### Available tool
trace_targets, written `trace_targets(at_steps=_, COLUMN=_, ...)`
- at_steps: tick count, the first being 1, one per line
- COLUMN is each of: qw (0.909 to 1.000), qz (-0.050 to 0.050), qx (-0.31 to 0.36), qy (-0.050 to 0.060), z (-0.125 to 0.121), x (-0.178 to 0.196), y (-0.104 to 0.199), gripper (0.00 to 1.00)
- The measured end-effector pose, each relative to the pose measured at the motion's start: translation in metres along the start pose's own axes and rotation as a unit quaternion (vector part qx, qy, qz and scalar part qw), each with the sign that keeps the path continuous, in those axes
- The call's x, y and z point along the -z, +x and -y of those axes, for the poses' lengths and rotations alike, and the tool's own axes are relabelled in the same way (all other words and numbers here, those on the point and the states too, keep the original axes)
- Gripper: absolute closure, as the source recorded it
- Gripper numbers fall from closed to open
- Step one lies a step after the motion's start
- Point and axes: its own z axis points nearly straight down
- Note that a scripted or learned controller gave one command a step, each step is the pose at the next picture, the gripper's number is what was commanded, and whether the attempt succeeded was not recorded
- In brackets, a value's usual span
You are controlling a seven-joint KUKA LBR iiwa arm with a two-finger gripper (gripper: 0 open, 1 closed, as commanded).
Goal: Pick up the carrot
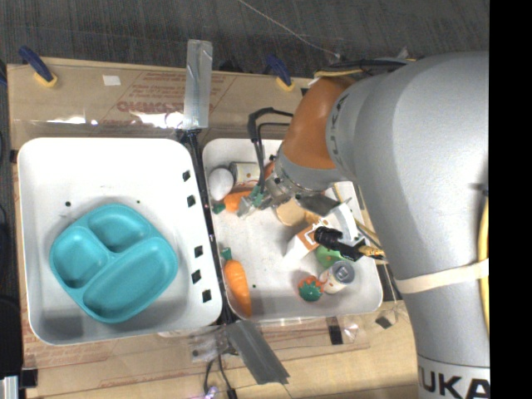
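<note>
1. We spot the tapered orange carrot (237, 286) lying at the right bin's (274, 309) front-left corner.
2. The grey gripper (253, 199) sits well behind it; we cannot tell its state.
3. "KUKA" lettering (453, 383) marks the arm.

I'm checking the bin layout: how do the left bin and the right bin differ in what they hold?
The left bin holds one item, a teal divided plate; the right bin holds many small items, including a carrot by its left wall. The arm reaches over the right bin, while the left bin lies open to view. Both are shallow, white and set side by side.
</note>
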Motion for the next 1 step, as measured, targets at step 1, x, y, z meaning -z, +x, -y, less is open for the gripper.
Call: trace_targets(at_steps=1, qw=0.9916, qz=0.0, qx=-0.129, qy=-0.002, z=0.0227, x=0.0911, y=0.0926, gripper=1.0)
